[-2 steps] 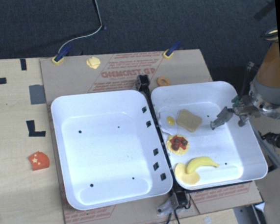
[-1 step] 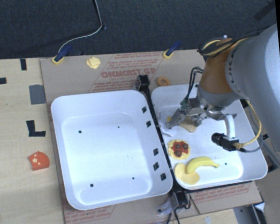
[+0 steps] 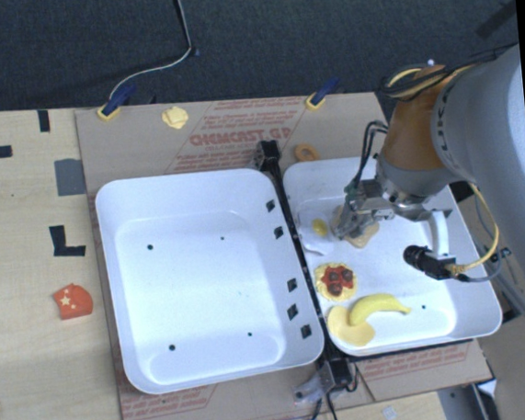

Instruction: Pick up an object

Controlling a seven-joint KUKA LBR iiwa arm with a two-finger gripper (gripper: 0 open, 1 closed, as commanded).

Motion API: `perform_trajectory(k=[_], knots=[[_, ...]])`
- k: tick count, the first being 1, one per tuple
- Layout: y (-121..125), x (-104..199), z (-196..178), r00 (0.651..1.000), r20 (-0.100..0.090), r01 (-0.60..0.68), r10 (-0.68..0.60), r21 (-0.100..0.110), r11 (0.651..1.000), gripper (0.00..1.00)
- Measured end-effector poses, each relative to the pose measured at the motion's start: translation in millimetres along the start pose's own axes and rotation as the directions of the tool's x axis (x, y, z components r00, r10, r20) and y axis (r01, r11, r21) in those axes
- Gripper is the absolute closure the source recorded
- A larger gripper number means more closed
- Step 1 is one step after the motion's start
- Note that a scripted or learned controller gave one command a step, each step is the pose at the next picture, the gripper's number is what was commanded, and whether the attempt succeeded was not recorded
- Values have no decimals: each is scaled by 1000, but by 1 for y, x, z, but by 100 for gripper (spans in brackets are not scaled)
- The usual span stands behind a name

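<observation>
My gripper (image 3: 350, 226) reaches down into the right bin (image 3: 439, 321) near its middle, just over a small tan object (image 3: 365, 235) that peeks out beside it. The view does not let me judge the jaws. In front of it lie a round pastry with dark red berries (image 3: 336, 280), a yellow banana (image 3: 377, 308) and a pale yellow disc (image 3: 352, 333). A small yellow piece (image 3: 320, 227) rests left of the gripper, near the bin's wall.
The left bin (image 3: 195, 276) sits alongside, split off by a black clip-lined divider (image 3: 287, 248). Outside the bins are a red-orange object (image 3: 74, 301) on the bench, a yellow lump (image 3: 175, 118) and a small ring (image 3: 305, 152) on the cardboard.
</observation>
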State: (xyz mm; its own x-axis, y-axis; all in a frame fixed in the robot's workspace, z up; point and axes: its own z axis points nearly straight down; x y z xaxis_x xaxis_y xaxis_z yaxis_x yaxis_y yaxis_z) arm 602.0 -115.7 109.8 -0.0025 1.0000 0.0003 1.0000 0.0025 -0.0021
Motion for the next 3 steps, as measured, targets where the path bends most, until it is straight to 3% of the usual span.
perform_trajectory(k=[1,2,3], knots=[[-70,-18,-124,1000,3,-4,4,-11,1000,100],[-21,51,-217,1000,0,8,-8,-14,1000,100],[-32,56,-370,1000,2,1,-1,-21,1000,100]])
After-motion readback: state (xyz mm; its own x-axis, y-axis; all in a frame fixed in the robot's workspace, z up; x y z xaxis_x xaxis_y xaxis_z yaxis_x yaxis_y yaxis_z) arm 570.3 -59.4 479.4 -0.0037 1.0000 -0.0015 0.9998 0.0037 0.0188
